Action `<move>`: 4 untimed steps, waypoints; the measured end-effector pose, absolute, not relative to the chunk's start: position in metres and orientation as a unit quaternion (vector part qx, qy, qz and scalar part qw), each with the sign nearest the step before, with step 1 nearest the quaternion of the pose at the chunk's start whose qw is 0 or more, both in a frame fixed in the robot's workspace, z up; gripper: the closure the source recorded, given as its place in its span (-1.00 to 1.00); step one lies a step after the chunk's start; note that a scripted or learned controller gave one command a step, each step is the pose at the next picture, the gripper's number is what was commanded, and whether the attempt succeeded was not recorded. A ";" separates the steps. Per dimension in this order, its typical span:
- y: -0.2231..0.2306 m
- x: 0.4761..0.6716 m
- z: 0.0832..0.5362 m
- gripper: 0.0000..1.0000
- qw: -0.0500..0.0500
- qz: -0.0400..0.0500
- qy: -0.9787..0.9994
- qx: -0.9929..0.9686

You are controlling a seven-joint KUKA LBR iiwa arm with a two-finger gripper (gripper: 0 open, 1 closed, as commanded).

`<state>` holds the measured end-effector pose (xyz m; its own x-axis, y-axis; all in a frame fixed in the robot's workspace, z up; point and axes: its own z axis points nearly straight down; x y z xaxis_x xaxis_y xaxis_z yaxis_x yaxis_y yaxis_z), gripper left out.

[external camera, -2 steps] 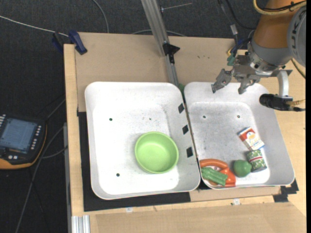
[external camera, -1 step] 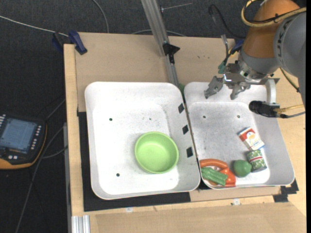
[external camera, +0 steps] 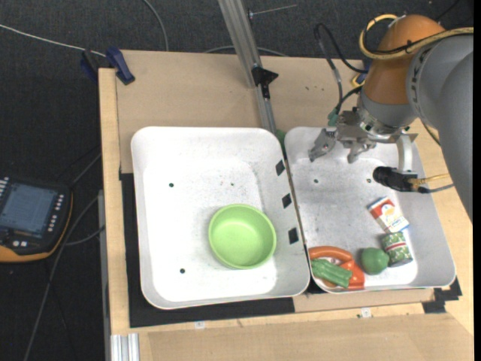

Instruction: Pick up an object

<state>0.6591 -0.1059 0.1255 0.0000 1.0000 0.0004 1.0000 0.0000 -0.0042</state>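
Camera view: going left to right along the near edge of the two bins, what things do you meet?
green bowl → orange and green vegetable toy → green ball → small can

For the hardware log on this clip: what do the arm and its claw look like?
The arm is smooth grey with a rounded orange band above the wrist. A yellow cable loops over that band and dark cables trail beside it. The claw is bare grey metal with two thin fingers.

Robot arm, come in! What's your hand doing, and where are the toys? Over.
End effector open, holding nothing, above right bin's far end. Small carton, can, green ball, orange-green toy at near end. Path clear.
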 end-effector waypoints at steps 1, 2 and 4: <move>-0.106 0.661 0.140 1.00 -0.001 -0.001 -0.707 -0.707; -0.101 0.660 0.202 1.00 -0.002 -0.002 -0.707 -0.707; -0.100 0.653 0.280 1.00 -0.001 -0.001 -0.707 -0.707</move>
<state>0.6531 -0.1004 0.2799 -0.0003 1.0000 -0.0001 1.0000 0.0003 0.0026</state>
